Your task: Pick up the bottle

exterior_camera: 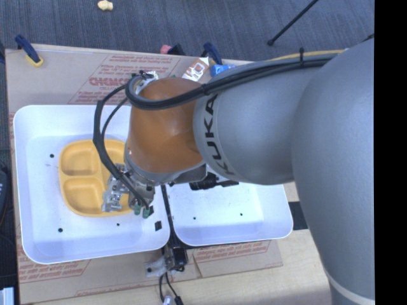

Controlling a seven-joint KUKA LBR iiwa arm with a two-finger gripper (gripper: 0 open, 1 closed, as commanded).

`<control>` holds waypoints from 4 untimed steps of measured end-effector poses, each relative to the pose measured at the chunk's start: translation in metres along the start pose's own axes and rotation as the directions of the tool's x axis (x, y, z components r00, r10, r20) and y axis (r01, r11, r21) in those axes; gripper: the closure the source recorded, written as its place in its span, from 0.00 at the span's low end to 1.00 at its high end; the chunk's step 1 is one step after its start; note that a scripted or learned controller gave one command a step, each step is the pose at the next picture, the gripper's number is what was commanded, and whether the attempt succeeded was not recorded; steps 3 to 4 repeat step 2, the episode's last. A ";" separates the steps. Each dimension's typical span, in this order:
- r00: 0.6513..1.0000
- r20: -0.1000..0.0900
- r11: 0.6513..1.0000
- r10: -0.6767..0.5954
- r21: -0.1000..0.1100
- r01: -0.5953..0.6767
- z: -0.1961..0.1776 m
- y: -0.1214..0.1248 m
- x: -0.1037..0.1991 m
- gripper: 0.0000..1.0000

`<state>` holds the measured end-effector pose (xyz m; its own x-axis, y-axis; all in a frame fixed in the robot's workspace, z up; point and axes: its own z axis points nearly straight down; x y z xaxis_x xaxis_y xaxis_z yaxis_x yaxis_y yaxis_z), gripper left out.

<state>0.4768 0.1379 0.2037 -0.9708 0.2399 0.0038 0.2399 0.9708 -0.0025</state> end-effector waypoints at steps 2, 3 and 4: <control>0.986 0.006 0.986 -0.168 -0.002 0.168 -0.094 -0.004 0.000 1.00; 0.986 0.006 0.986 -0.168 -0.002 0.168 -0.094 -0.004 0.000 1.00; 0.986 0.006 0.986 -0.168 -0.002 0.168 -0.094 -0.004 0.000 1.00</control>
